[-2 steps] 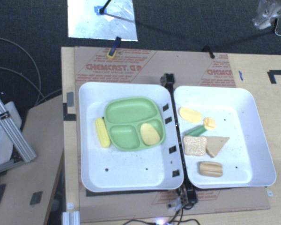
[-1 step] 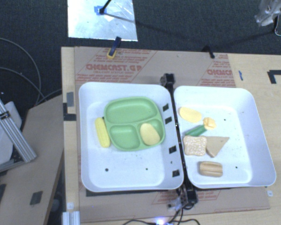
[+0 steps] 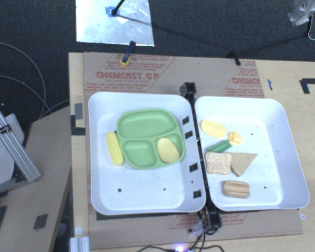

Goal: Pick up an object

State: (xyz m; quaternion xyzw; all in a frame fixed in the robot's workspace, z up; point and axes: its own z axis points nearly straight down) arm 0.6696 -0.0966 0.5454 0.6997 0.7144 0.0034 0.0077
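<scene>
The right bin (image 3: 283, 140) holds a flat yellow oval (image 3: 213, 128), a small yellow chunk (image 3: 234, 137), a green stick (image 3: 219, 146), a speckled square cracker (image 3: 219, 163), a tan wedge (image 3: 243, 163) and a brown bread roll (image 3: 235, 189). In the left bin (image 3: 102, 193) lies a green divided plate (image 3: 147, 125) with a yellow oval piece (image 3: 168, 149) in its lower right compartment. A yellow corn cob (image 3: 114, 148) rests beside the plate's left edge. My gripper (image 3: 304, 7) appears as a pale grey shape at the top right corner, far from both bins, with nothing seen in it.
A black divider with clips (image 3: 195, 151) runs between the bins. Cardboard (image 3: 168, 72) lies under them. A shiny sheet (image 3: 114, 14) sits on the dark floor beyond the bench. An aluminium frame (image 3: 10, 146) stands at the left.
</scene>
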